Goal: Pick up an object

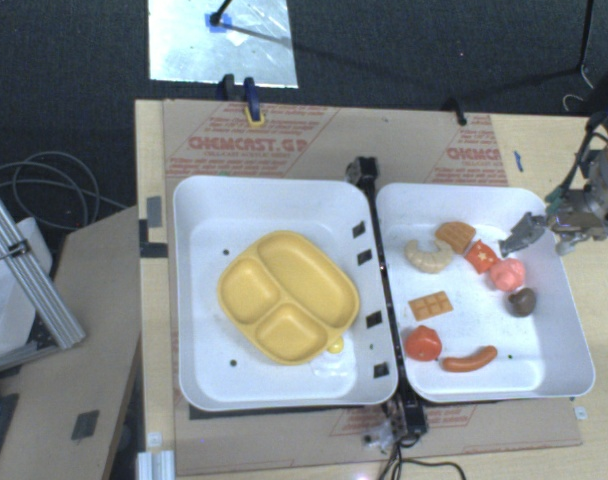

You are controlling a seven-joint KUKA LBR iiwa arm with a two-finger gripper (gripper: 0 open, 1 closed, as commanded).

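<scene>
Scene: two shallow white bins sit side by side on a worktop, seen from above at a slant.
Landmark: the right bin holds all the small toy foods; every place below is given relative to it.
Left neighbour: the other bin holds a yellow tray with three compartments.
Gripper: the gripper reaches over the right bin's far right rim, pointing down and inward.
Fingers: the fingers appear slightly parted with nothing between them; their tips hang just above the bin's upper right part.
Nearest targets: a pink piece and a red piece lie touching each other, just below the tips.
Other items: a brown ball lies near the right wall; a bun and a pale curl lie toward the upper middle; a waffle, a tomato and a sausage lie toward the near left.
Step in hand: likely the descent onto one item.
Doing it well: the pink and red pieces crowd each other, so the fingers should straddle one alone, probably the pink one, closing across its narrow side.
Risk: a closing finger could nudge the neighbour or push the piece away.
</scene>
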